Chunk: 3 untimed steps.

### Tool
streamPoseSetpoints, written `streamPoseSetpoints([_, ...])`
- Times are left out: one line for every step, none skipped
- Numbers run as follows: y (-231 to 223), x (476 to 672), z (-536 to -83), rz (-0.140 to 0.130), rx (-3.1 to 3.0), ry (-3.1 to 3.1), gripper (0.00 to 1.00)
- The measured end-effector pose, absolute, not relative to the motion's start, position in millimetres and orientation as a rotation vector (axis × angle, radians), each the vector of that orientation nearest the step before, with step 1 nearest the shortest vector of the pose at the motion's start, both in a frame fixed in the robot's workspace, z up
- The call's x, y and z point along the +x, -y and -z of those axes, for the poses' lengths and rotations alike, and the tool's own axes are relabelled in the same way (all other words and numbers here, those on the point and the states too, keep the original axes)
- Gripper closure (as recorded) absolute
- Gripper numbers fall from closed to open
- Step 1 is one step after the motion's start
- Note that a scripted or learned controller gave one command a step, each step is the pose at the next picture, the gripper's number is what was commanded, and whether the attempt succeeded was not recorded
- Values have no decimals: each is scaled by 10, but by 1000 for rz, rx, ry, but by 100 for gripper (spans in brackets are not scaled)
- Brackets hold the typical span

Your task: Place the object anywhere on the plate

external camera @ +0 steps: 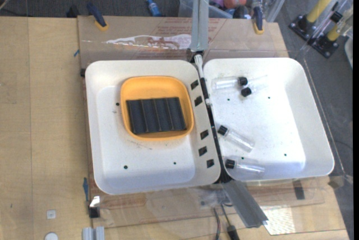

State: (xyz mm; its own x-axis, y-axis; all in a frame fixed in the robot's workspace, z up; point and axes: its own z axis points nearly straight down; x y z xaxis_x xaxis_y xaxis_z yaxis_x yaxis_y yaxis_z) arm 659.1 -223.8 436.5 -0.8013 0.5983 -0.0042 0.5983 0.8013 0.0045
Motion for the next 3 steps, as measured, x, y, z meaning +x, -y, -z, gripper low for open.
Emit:
streamPoseSetpoints([2236, 6590, -4368, -1, 960, -2986, 100])
streamPoseSetpoints([2222, 6609, -4366, 0, 902, -3003, 100])
streamPoseSetpoints([2219, 6608, -4369, 0, 875, -3011, 100])
